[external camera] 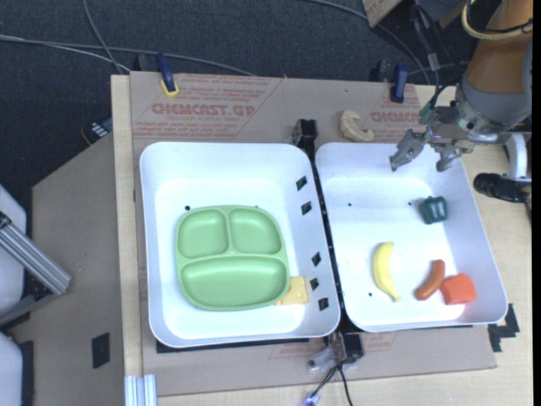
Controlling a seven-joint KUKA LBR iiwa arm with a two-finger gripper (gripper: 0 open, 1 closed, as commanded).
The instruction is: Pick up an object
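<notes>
The right bin (355, 176) holds a dark green pepper-like toy (434, 211), a yellow banana (385, 270), a brown sausage (429, 279) and an orange block (458, 289). My gripper (425, 154) hangs over the bin's far right corner, above and just behind the green toy. Its two fingers are spread apart with nothing between them. The left bin (161, 193) holds a green divided plate (231, 256) with a yellow cheese wedge (295, 291) at its near right corner.
A beige curved piece (356, 126) lies on the cardboard behind the right bin. Blue clamps (168, 81) (399, 83) grip the board's far edge. Black clips (306, 197) line the ridge between the bins. Cables run across the dark floor behind.
</notes>
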